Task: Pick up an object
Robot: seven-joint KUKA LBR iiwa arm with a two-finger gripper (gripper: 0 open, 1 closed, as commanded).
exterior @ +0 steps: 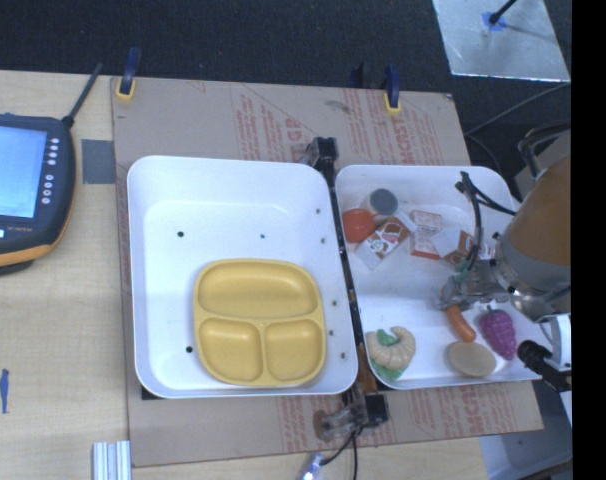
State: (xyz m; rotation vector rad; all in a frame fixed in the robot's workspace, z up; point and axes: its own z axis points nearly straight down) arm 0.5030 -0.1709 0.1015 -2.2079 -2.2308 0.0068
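At the near edge of the right bin [428,380] lie three small things in a row: a coiled cream-and-green toy [392,349] at the left, a flat tan disc [471,359] further right, and a purple bunch of grapes [499,332] just beyond the disc. A small orange carrot [461,323] lies between the disc and the gripper [467,290], very close to the gripper's tip.

The gripper sits low over the middle right of this bin, on the end of the grey arm [543,238] that comes in from the right. Whether its jaws are apart or together cannot be told; dark cables and metal parts crowd the tip, and nothing is seen held there.

Toward the far side of the same bin rest a red ball [358,225], a grey round lid [383,201] just behind it, and some red-and-white wrappers [390,238] beside them.

The left bin [158,268] holds a yellow divided plate [260,321] in its near half. A handheld screen [23,188] lies on the bench at the far left.
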